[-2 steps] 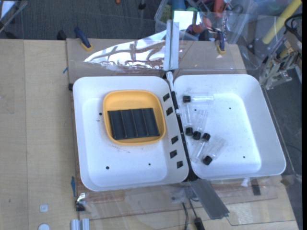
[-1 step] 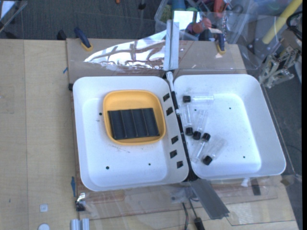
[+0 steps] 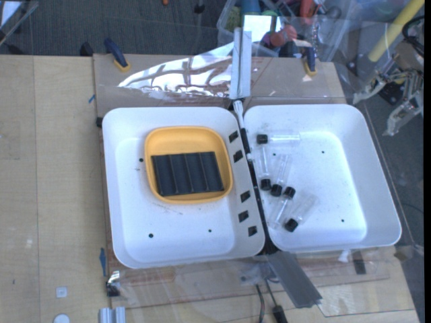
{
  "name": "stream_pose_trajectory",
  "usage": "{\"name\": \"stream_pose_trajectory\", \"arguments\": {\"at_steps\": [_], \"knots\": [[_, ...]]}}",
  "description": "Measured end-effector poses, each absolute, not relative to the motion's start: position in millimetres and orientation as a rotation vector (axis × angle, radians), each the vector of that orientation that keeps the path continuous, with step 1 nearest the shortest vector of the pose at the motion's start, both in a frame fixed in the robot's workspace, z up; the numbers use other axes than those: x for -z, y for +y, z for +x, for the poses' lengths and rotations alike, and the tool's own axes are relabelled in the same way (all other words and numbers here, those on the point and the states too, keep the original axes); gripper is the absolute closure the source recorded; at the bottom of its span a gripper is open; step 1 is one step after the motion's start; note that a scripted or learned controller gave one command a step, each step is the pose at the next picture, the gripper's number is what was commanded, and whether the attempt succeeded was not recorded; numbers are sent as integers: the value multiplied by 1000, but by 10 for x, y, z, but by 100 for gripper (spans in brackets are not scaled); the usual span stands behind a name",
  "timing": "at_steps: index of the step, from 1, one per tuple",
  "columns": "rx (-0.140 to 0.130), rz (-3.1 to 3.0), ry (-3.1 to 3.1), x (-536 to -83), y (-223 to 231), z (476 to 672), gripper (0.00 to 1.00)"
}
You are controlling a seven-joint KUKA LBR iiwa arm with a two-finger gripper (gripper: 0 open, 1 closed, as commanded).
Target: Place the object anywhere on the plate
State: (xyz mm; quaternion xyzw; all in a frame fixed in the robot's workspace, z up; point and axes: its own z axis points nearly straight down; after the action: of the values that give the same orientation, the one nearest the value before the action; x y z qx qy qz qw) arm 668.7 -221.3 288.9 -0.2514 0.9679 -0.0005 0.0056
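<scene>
Gripper state cannot be told from this view, and none of the small clear plastic vials with black caps (image 3: 280, 177) is held by anything. They lie loose in the right-hand shallow white bin (image 3: 340, 180), about five or six of them, though the clear bodies blur into the white floor and the count is uncertain. One vial lies alone near the bin's back-left corner, and the rest are scattered along the left side towards the front. All are well apart from the yellow rounded-square plastic plate (image 3: 159, 141), which sits in the left-hand shallow white bin (image 3: 175, 231) and carries a black ribbed rectangular block (image 3: 187, 173). Both bins rest side by side on a pale wooden bench (image 3: 40, 180), with a clear plastic tub of coloured toys (image 3: 296, 5) behind them
</scene>
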Motion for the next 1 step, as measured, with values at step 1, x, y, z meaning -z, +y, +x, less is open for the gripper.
{"name": "stream_pose_trajectory", "arguments": {"at_steps": [1], "knots": [[4,-778,3020,-3014,-2208,6706,100]]}}
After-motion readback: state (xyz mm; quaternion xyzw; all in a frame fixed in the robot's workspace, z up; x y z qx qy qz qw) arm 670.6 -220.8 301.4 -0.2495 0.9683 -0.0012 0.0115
